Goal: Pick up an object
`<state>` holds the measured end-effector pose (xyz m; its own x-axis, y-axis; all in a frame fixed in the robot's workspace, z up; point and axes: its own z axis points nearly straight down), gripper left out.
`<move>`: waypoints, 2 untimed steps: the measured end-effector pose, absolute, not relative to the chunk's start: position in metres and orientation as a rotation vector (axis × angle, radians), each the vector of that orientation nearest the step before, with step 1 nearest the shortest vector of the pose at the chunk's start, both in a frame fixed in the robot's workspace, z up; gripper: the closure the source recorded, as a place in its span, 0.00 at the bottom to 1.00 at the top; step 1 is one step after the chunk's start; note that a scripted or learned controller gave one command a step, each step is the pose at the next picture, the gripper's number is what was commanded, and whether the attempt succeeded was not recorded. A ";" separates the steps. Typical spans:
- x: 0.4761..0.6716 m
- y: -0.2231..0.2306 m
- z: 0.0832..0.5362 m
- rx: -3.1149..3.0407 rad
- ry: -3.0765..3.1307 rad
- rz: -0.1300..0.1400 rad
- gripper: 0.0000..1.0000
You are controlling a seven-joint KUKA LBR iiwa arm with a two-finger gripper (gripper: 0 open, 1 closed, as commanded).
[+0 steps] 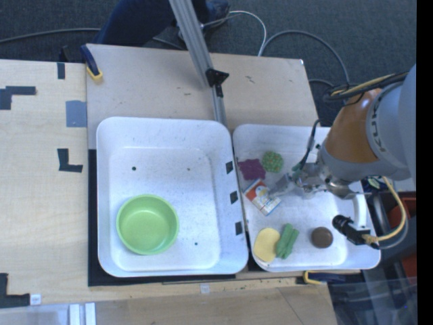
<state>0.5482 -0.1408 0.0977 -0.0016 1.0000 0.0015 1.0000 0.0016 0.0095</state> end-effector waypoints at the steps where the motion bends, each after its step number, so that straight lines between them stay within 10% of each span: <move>1: 0.549 -0.140 0.108 2.215 2.219 0.013 1.00; 2: 0.543 -0.147 0.165 2.218 2.220 0.002 1.00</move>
